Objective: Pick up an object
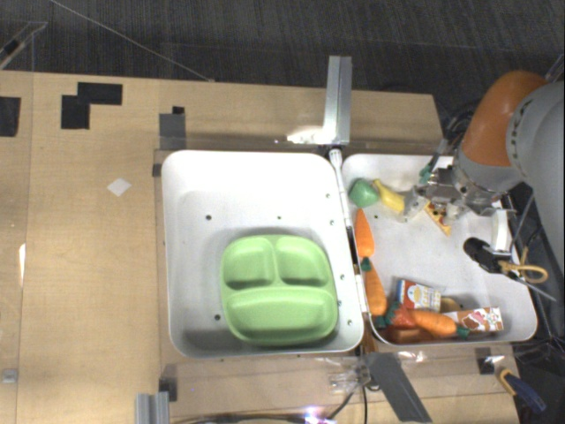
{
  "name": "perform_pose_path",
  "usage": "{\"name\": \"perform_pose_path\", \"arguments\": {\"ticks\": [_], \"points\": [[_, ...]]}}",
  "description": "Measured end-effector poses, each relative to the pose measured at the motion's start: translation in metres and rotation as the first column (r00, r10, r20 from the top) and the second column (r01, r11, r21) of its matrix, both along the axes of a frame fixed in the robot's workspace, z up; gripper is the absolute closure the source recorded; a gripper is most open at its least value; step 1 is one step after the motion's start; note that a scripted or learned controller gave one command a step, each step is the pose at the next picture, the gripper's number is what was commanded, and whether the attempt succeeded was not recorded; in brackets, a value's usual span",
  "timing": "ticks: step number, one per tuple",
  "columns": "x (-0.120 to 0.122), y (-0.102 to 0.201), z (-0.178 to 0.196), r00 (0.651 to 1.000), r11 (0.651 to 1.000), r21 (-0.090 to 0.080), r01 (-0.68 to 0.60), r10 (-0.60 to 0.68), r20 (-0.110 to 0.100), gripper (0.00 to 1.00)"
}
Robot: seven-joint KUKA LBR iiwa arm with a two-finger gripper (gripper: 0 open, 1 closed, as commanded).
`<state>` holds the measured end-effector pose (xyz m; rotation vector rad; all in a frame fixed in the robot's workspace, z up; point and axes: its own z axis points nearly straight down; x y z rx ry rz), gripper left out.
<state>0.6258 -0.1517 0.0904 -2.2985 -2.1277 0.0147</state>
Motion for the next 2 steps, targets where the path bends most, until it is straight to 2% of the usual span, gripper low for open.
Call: {"name": "perform_pose_path", "arguments": {"ticks": [1, 2], "points": [[0.038, 0.027, 0.019, 0.999, 0.999, 0.0, 0.053, -0.053, -0.007, 0.0], [0.011, -0.031, 0.083, 1.0, 1.0, -0.002, -0.005, 0.005, 0.021, 0.0]]}}
